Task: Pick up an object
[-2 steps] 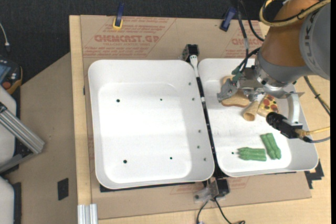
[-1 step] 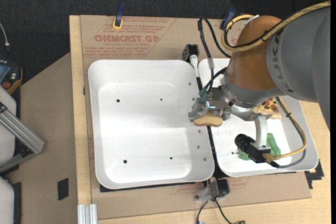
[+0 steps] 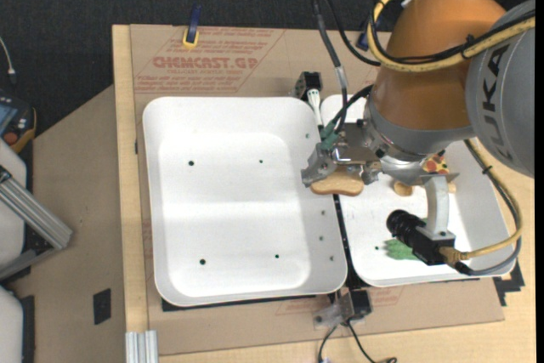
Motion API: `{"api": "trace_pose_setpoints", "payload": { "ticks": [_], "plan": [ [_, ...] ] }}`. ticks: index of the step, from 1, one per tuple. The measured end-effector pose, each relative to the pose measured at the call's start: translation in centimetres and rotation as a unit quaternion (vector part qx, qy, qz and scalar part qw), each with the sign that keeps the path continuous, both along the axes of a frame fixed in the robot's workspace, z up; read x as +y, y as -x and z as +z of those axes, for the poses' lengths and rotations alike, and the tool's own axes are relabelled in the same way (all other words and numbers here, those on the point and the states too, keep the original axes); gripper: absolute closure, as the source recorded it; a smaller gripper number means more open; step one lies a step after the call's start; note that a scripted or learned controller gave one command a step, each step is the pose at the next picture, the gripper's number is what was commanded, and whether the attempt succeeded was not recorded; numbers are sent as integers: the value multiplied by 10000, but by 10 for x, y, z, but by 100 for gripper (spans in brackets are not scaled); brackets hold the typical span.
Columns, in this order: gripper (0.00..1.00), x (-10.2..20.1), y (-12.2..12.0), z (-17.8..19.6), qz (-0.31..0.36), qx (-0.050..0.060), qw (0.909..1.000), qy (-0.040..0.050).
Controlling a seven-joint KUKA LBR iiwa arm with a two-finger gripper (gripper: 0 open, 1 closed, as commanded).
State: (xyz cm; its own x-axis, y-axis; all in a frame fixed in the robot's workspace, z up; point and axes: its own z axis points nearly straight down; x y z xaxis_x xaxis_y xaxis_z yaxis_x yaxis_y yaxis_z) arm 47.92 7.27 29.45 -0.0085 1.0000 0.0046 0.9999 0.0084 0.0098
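Note:
My gripper [image 3: 333, 167] hangs over the seam between the two white bins, at the left edge of the right bin [image 3: 476, 261]. Right under it, touching or nearly touching its tip, is a flat tan piece [image 3: 338, 185] shaped like a small bread slice. Whether it is gripped cannot be told from this angle. The arm's big orange and grey wrist covers much of the right bin. A small green object [image 3: 395, 249] lies near the right bin's front. A red and yellow object [image 3: 435, 165] and a second tan piece [image 3: 404, 190] peek out beside the wrist.
The left bin [image 3: 170, 132] stands on a cardboard sheet [image 3: 212, 55]. A raised rim divides the two bins just below the gripper. Cables run from behind the bins to the wrist. A blue clamp [image 3: 193, 32] sits at the cardboard's back edge.

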Motion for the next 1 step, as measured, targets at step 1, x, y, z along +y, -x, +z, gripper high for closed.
{"api": "trace_pose_setpoints", "payload": {
  "ticks": [1],
  "plan": [
    [100,-3,-1,4,-31,44,10000,23]
  ]
}}
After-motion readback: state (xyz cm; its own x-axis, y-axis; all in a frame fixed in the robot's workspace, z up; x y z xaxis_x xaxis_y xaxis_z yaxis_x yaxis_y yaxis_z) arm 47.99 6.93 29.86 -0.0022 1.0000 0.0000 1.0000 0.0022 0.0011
